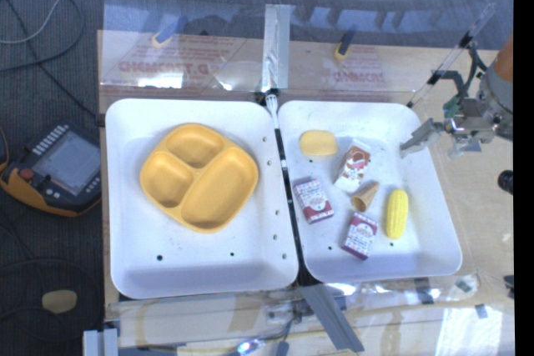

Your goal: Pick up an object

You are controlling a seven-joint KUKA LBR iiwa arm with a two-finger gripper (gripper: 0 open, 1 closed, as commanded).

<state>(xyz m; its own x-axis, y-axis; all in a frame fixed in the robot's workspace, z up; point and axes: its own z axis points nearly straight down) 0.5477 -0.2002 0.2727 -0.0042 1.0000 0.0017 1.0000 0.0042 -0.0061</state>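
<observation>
Hand [438, 136] hovered over right bin's [434, 250] upper right rim, fingers spread wide, nothing between them. Right bin held yellow bun [318, 142], corn cob [396, 213], ice-cream cone [365, 196], three small red-white cartons [313, 199] [354, 165] [360, 235]. Corn cob lay nearest hand, apart from it. Left bin [133, 263] held yellow divided plate [198, 175].

Divided plate [198, 176] sits in left bin [125, 263]; corn [396, 213], cone [365, 196], three cartons in right bin [438, 250], gripper [438, 132] at its rt edge.
</observation>
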